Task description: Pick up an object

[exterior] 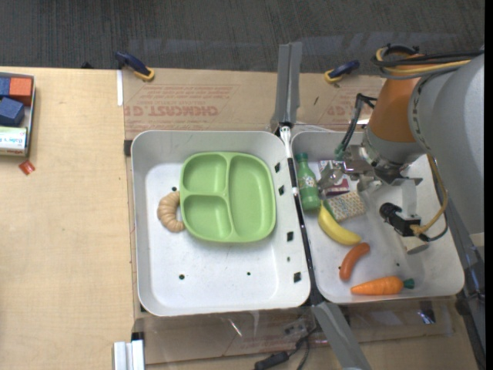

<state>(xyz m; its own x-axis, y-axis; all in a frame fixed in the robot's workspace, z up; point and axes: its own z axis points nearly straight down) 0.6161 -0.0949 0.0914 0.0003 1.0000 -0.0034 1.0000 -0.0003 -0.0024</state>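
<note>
Down in the right bin (pixel 431 280), the tool (pixel 337 173) hangs over a speckled sponge (pixel 346 205), beside a green bottle (pixel 307 183); whether it is spread or pressed together cannot be told. Nearer lie a banana (pixel 337 229), a sausage (pixel 353 260) and a carrot (pixel 379 286). The left bin (pixel 154 230) holds a green divided plate (pixel 229 197) touching a croissant (pixel 169 211).

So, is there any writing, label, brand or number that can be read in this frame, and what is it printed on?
Red printed lettering on the brown cardboard sheet behind the bins: it lies upside down to the camera and is too blurred to quote reliably.
Pale label on the small box of coloured blocks at the bench's far left: too small to read.
Green plastic bottle in the right white bin: no legible label.
</note>
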